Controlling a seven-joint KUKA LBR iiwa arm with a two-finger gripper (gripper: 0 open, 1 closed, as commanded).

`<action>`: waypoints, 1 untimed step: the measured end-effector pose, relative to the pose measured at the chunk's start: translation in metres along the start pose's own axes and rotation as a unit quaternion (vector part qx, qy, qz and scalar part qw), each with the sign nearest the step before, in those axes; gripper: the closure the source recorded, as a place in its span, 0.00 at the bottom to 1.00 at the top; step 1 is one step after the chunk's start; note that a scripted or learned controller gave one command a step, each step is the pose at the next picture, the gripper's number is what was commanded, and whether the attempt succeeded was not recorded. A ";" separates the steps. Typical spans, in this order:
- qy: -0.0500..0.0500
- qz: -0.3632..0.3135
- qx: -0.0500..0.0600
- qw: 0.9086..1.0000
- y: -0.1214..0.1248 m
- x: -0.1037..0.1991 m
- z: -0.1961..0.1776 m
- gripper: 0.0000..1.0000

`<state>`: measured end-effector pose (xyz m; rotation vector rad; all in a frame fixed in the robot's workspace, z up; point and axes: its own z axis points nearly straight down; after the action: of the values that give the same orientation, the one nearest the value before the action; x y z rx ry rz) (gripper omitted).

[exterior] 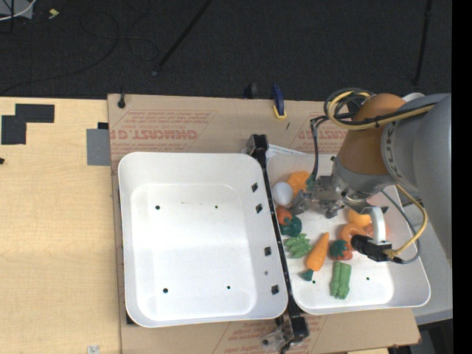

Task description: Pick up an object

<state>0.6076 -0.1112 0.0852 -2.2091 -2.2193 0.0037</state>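
Observation:
The right white bin (402, 290) holds several toy foods: a white egg (282, 193), an orange piece (299, 181), a carrot (317, 251), a green pickle-like piece (340, 279), a leafy green piece (296, 245), a red and green piece (287, 219) and a small red piece (340, 249). My gripper (322, 198) is low in this bin's upper middle, just right of the egg and the orange piece. The wrist hides what lies under it. More orange pieces (359, 223) lie right of the gripper.
The left white bin (140, 271) sits beside the right one, with a black divider strip (269, 220) between them. Both rest on a cardboard sheet (177, 127). A black cable plug (372, 248) hangs from the arm over the right bin.

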 end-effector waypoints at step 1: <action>-0.002 0.003 -0.001 1.000 -0.011 -0.040 -0.001 0.00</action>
<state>0.5967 -0.1509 0.0856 -2.2195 -2.2157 0.0072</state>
